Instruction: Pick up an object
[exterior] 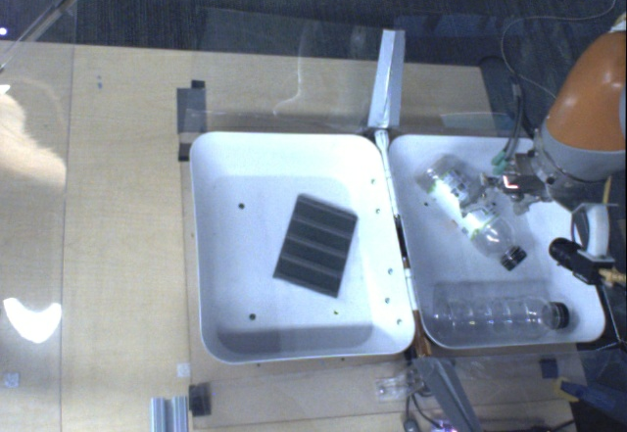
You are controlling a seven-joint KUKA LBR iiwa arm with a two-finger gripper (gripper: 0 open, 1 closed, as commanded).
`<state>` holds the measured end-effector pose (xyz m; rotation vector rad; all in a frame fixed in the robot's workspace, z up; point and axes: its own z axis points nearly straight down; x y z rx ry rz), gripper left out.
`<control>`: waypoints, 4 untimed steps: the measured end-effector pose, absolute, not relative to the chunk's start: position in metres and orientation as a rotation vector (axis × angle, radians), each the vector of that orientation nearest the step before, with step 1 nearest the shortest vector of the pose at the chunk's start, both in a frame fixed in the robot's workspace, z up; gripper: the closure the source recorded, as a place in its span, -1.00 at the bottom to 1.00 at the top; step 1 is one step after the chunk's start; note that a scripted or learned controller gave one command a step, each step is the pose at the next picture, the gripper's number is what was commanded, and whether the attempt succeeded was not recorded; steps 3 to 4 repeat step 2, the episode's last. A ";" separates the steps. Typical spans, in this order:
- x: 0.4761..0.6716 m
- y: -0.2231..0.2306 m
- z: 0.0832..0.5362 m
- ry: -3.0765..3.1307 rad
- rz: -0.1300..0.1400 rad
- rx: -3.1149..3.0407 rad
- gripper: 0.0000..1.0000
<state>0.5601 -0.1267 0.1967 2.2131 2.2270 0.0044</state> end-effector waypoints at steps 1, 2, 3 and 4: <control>0.562 -0.125 0.208 2.229 0.011 2.205 1.00; 0.562 -0.125 0.208 2.229 0.011 2.206 -1.00; 0.562 -0.125 0.208 2.229 0.011 2.206 -1.00; 0.562 -0.125 0.208 2.229 0.011 2.206 -1.00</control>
